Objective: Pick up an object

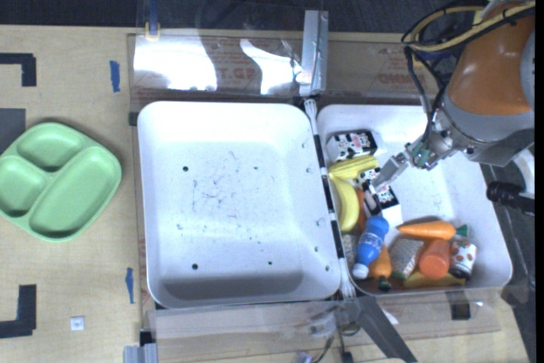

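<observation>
the gripper (380, 179) reaches down into the right bin (493, 221) from the right, its tip just over a black-and-white patterned item (352, 145) and beside the banana (347, 198); whether it is wide, narrow or holding anything cannot be told from here. lower in that bin lie a blue bottle (370, 244), a carrot (427, 229) and an orange ball (434, 262), crowded together. the left bin (170, 132) sits alongside, and a green divided plate (56, 180) rests on the desk (59, 302) at far left.

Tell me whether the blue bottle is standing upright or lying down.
Lying down. The blue bottle rests on its side in the right bin, white cap toward the bin's near edge, beside the banana.
</observation>
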`<state>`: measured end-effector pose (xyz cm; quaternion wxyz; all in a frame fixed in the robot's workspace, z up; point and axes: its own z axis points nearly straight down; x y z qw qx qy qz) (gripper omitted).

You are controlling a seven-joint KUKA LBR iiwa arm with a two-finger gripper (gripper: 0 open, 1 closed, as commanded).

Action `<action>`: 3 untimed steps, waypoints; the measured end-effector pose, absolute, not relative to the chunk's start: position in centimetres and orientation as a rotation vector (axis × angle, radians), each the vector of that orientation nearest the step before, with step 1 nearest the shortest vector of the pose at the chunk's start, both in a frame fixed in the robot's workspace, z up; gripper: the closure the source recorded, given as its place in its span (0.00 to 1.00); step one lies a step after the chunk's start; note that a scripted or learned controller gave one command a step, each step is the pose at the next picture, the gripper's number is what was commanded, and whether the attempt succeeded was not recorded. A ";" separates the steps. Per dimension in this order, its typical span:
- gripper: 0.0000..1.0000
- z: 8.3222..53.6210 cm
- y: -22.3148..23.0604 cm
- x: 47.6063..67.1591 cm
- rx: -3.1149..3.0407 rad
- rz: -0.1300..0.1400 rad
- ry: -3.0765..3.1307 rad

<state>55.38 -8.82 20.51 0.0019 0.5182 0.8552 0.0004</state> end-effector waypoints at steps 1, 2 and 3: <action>0.00 19.1 -6.3 54.9 1.580 -0.001 2.717; 0.00 19.1 -6.3 54.9 1.580 0.000 2.717; 0.00 9.4 -11.4 55.0 1.446 0.002 2.786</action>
